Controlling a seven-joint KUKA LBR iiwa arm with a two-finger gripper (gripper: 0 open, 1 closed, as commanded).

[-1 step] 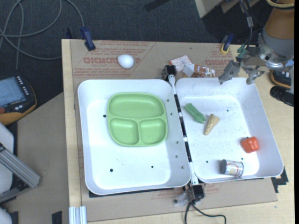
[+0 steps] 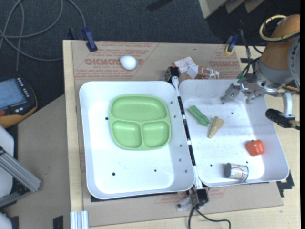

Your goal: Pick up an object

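Right shallow white bin [image 2: 267, 173]: tan ridged cone [image 2: 215, 126], likely light, stiff; pinch mid-length. Two-finger gripper [image 2: 237, 92] spread wide, holding nothing.

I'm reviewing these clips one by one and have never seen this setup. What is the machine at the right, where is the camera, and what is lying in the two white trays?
One fixed camera looks down at a slant on a bench. The grey and orange robot arm reaches in from the right; its gripper hangs over the right bin, with nothing visibly between its fingers. That bin holds a green pod, a cone, an orange piece and a small can. The left bin holds a green divided plate. A white egg lies on the board behind.
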